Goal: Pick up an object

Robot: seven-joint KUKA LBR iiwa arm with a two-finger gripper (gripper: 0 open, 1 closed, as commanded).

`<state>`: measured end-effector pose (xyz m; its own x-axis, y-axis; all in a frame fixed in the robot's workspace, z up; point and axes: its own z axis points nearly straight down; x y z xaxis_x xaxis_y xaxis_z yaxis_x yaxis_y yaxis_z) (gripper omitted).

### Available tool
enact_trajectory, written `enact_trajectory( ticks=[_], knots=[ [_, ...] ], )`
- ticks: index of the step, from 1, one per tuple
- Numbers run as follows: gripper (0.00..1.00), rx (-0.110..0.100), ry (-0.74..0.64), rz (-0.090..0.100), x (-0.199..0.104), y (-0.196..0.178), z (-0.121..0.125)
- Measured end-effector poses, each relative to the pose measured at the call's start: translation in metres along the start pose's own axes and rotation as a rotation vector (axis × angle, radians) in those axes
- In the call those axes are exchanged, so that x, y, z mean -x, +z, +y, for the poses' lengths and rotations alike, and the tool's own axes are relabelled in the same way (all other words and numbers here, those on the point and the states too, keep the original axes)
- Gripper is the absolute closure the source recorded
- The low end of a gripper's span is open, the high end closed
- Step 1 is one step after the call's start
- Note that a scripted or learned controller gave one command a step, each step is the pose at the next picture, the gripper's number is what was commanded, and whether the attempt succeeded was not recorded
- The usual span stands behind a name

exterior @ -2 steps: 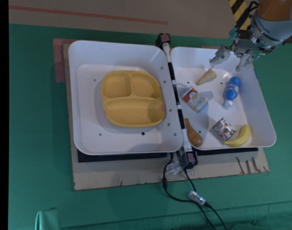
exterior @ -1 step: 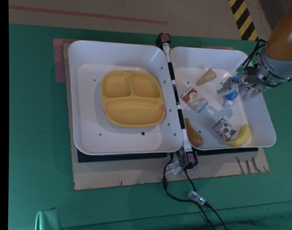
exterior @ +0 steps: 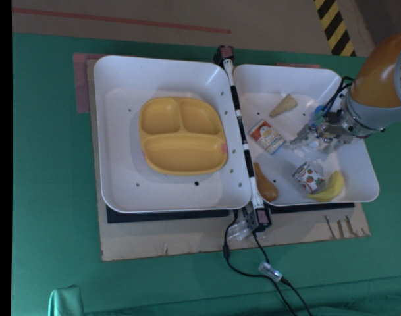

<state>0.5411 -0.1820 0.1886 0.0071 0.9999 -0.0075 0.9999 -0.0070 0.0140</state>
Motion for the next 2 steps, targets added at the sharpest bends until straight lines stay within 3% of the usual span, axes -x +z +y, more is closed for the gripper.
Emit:
enact_trajectory(
  ticks=[1,2],
  knots=[
    [0.00,0.014,0.001,-0.006,-0.009,0.000,-0.053],
    [1.00,0.028,0.009,-0.014,-0.005,-0.015,-0.051]
  ],
)
